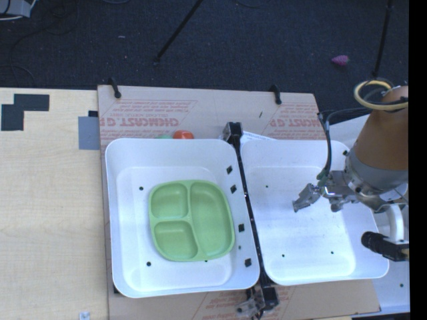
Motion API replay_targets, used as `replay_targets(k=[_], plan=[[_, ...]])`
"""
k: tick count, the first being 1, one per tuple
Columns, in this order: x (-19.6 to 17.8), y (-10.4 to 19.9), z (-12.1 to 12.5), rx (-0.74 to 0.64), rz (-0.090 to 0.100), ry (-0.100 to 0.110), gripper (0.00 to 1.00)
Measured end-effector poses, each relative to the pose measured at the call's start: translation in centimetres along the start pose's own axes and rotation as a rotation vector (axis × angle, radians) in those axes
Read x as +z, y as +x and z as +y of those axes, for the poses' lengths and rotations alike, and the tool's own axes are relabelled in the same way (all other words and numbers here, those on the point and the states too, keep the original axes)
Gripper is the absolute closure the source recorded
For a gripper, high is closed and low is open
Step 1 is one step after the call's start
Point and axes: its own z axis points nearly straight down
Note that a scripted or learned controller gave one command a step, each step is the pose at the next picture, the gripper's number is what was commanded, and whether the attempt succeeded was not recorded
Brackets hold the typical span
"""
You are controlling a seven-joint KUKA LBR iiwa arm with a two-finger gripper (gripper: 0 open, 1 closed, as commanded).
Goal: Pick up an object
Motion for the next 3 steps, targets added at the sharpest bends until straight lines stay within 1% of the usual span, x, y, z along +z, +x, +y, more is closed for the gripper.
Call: replay_targets(k=[1, 2, 3], plan=[[6.2, -0.1, 0.6, 0.001, 0.001, 0.001, 0.0], [11.5, 0.0, 0.6, 0.001, 0.0, -0.002, 0.0], [10.2, -0.1, 0.6, 0.008, -0.001, -0.004, 1.0]])
